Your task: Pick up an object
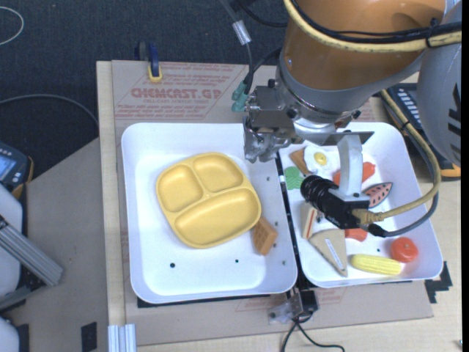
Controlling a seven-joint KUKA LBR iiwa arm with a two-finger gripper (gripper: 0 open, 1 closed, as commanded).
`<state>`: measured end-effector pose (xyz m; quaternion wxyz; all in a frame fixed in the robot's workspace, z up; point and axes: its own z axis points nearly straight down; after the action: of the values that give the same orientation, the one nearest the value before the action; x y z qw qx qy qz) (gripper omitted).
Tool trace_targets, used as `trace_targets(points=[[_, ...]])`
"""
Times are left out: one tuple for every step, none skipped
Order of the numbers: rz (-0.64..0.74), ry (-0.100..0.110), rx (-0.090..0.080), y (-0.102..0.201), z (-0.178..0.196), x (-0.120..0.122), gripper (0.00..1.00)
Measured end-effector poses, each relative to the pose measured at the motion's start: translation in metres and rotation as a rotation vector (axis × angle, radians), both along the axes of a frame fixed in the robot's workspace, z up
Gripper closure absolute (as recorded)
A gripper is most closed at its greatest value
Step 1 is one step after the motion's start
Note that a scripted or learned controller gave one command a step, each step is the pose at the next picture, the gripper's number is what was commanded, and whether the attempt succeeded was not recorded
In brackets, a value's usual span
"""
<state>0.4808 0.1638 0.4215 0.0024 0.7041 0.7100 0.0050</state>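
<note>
My pincer [258,147], finger state unreadable, hangs at the far rim of the left shallow white plastic bin [139,196], just beyond the yellow three-compartment plastic plate [209,199]; I'd best descend squarely over its rim before closing.

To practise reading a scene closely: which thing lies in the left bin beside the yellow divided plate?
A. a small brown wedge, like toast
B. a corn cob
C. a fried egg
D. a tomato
A: a small brown wedge lies at the lower right edge of the yellow divided plate in the left bin, while the corn cob, tomato and fried egg lie in the right bin.
</note>
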Motion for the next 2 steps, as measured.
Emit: trace_targets(points=[[-0.005,0.013,-0.007,-0.0029,0.0026,0.0007,1.0],[-0.003,0.013,-0.009,-0.0019,0.0109,0.0021,1.0]])
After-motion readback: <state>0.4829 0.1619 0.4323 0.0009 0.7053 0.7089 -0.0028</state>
